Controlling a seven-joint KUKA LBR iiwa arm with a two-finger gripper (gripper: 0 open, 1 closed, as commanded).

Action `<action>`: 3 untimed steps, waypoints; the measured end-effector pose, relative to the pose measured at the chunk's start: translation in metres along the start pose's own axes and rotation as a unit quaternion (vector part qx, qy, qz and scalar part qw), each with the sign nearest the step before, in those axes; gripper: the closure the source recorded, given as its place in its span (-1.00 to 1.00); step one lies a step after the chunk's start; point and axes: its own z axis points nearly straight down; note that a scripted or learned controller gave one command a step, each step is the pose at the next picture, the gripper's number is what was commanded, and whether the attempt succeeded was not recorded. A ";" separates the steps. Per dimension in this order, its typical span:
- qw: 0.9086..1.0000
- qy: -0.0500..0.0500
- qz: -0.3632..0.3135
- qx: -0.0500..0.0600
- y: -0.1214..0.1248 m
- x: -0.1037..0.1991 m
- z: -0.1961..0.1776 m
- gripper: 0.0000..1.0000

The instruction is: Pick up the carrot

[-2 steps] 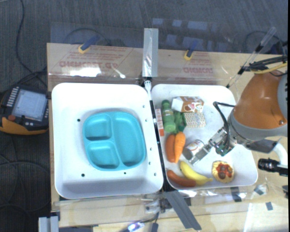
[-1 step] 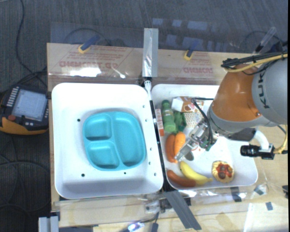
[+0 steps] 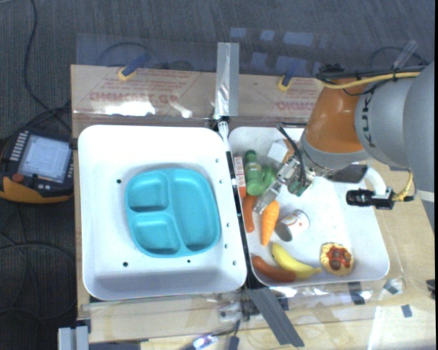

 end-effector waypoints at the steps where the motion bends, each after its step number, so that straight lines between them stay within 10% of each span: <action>1: 1.000 -0.001 0.000 -0.002 0.002 -0.001 -0.011 1.00; 2: 1.000 -0.001 0.000 -0.002 0.002 -0.001 -0.011 -1.00; 3: 0.991 -0.003 0.137 -0.002 -0.021 0.031 -0.002 -1.00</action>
